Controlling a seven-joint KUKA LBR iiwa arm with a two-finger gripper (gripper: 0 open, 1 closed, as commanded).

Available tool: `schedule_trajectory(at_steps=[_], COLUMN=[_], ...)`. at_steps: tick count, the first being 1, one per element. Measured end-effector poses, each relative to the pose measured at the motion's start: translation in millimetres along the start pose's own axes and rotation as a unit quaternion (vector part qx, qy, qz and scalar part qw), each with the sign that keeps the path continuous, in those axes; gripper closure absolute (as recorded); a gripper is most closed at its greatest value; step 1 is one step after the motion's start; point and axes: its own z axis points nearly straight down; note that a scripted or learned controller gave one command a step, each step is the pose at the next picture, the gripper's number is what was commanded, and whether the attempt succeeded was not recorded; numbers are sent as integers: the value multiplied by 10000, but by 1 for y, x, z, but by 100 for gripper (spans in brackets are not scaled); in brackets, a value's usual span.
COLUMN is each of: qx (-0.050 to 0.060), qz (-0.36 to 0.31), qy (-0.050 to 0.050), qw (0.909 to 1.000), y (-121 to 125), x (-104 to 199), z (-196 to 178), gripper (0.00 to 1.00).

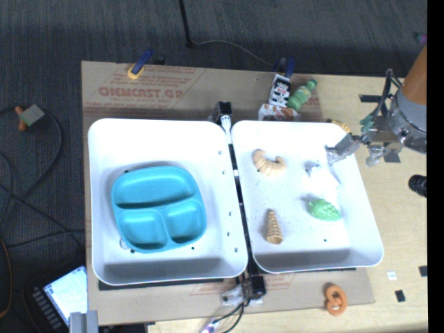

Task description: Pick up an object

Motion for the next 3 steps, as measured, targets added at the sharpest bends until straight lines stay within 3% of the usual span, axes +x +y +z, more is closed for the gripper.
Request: schedule_trajectory(at_steps=[1,2,3], qx=[-9,9,7], qz=[-27,-5,3], qy=[46,8,3], qw=[10000,10000,10000], y=[-21,-52,-52], x=[-24,40,40], z=[173,172,163], gripper=[0,0,100])
